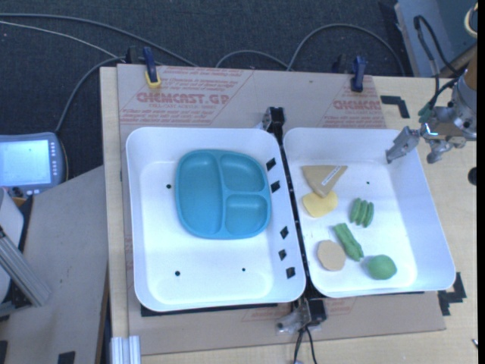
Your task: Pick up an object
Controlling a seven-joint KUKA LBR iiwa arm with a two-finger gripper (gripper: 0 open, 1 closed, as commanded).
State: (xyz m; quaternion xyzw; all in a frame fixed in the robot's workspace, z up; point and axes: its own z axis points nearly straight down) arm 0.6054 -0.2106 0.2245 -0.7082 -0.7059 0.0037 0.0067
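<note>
I see gripper over right bin far corner, fingers spread, holding nothing. Food pieces lie clear below. Blue plate in left bin.

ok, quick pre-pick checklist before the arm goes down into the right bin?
1. Gripper above the right bin's upper right corner, apart from the items: ok.
2. Nothing between the jaws: ok.
3. Jaws spread, ready to grasp: ok.
4. Targets in reach: tan wedge, yellow piece, ridged green piece, long green piece, tan disc, green ball, all in the right bin: ok.
5. Spacing: wedge touches yellow piece, long green piece touches disc: not ok for those; ridged green piece stands apart: ok.
6. Blue tray sits in the left bin, out of the path: ok.
</note>
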